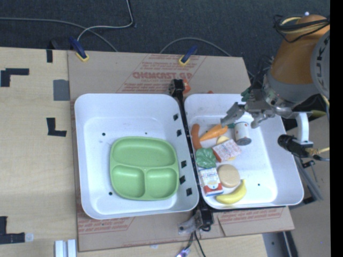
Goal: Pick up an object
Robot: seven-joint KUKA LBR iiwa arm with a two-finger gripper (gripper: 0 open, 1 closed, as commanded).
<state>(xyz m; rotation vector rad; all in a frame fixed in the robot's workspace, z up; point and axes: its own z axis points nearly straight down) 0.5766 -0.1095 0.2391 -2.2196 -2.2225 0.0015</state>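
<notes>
Since I have the one slanted overhead camera to steer by, everything below comes from that view.

Arm: I see the KUKA arm [300, 52] entering from the upper right of the frame, wrist angled down over the right bin [278, 159].

Gripper: the gripper [244, 116] hangs at the bin's upper middle, its two grey fingers [232, 114] spread apart with nothing between them. I read that as a stance ready to descend.

Candidate objects: the toys crowd the bin's left wall, near the divider. A small can [242, 134] lies just below the fingers, the nearest target. A carrot [213, 133] and sausage [196, 135] sit to its left.

Lower cluster: a green leafy piece [205, 157], a red-printed packet [226, 151], a small carton [211, 180], a tan bun [229, 174] and a banana [232, 196] at the bottom edge.

Left bin: this bin [88, 143] holds a green divided plate [144, 167], well apart from the gripper.

Risk: tight packing may let a finger land on a neighbour.
</notes>
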